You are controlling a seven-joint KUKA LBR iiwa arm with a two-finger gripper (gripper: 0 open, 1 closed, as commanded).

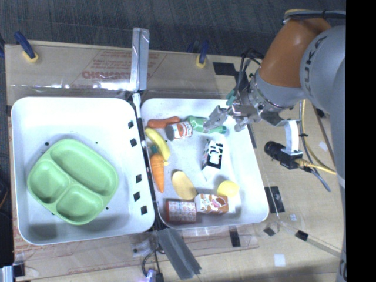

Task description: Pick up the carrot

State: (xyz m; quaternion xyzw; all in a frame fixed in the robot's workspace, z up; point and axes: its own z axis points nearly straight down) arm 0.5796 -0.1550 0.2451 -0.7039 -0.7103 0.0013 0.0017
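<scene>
My pincer [226,117] hangs over the upper right part of the right bin [254,175], and from this slanted view I cannot tell how it stands. Nothing shows in its grip. The carrot [157,170] lies along the left wall of that bin, pointing down, just below the banana [157,142] and well apart from my pincer. Near the top of the bin lie a hot dog [163,123], a small can with a red and white label [179,130] and a green bottle [198,124]. A black packet [214,153] with white print too small to read lies in the middle. Lower down lie a yellow potato-like piece [184,184], a lemon [228,188], and a brown can [181,211] beside an orange carton [212,204]; their labels are blurred. The left bin [35,111] holds a green divided plate [72,180]. Faint red lettering on the bench [76,60] behind the bins is unreadable.
</scene>
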